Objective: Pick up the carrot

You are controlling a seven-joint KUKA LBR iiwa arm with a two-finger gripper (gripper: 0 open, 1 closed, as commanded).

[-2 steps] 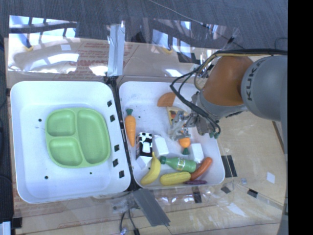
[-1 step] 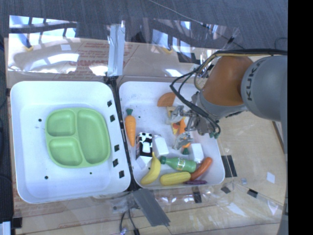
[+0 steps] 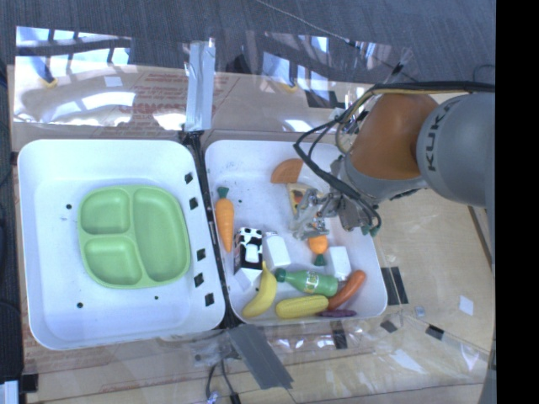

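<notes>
End effector (image 3: pixel 313 219) low in the right bin (image 3: pixel 253 154), well right of the carrot (image 3: pixel 224 221); open or closed, cannot tell (metal clutter hides it). Carrot lying untouched along that bin's left wall, green top up. Nothing grasped yet; reach, grip and lift all remaining.

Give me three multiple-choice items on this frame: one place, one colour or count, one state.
1. Where does the carrot lie?
A. In the right bin, by its left wall
B. On the green plate
C. On the bench outside both bins

2. How many compartments does the green plate have?
A. Two
B. Three
C. Five

3. What is the carrot's state?
A. Between the gripper's fingers
B. Lying in the bin, apart from the gripper
C. Resting on the plate

Answers: 1 A, it lies along the right bin's left wall. 2 B, three hollows show. 3 B, the gripper sits further right in that bin.
</notes>
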